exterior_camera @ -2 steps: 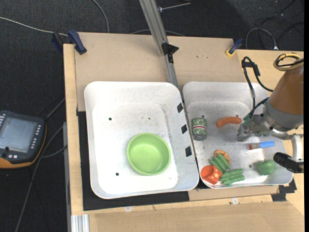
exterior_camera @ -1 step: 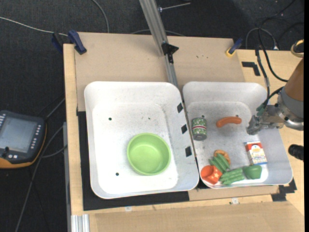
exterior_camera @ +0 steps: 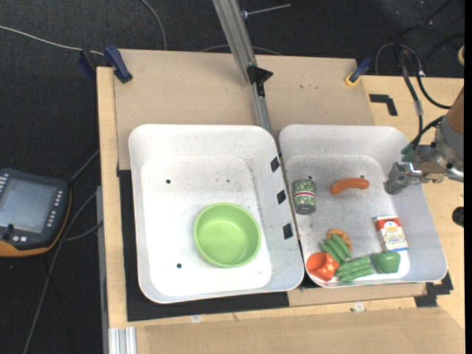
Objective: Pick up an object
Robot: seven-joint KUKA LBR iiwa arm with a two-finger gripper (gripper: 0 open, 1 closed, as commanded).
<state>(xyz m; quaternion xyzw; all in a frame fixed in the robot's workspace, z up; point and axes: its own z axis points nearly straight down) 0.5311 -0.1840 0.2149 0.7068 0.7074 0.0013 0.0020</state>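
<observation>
Objects for picking lie in the right bin [exterior_camera: 420, 220] of two white bins on a tan desk [exterior_camera: 184, 94], while the gripper [exterior_camera: 402, 177] hangs at that bin's right edge, above its upper right part. Nothing sits between the fingers [exterior_camera: 396, 184], and whether they stand wide or narrow cannot be told (they are small and blurred against the white wall). Nearest to them is an orange sausage-shaped toy [exterior_camera: 349, 186], just to their left and apart from them. Further left stands a small green can [exterior_camera: 304, 196], close to the divider between the bins. A small white and red carton [exterior_camera: 391, 234] lies below the gripper, well apart from it. Along the bin's near wall a cluster of toy vegetables [exterior_camera: 350, 260] huddles together, green pieces mixed with orange and red ones; where one ends and the next begins is hard to make out. The left bin [exterior_camera: 147, 153] carries a lime green bowl [exterior_camera: 227, 234], upright, in its lower right part. Most of the arm is cut off by the frame's right side.
</observation>
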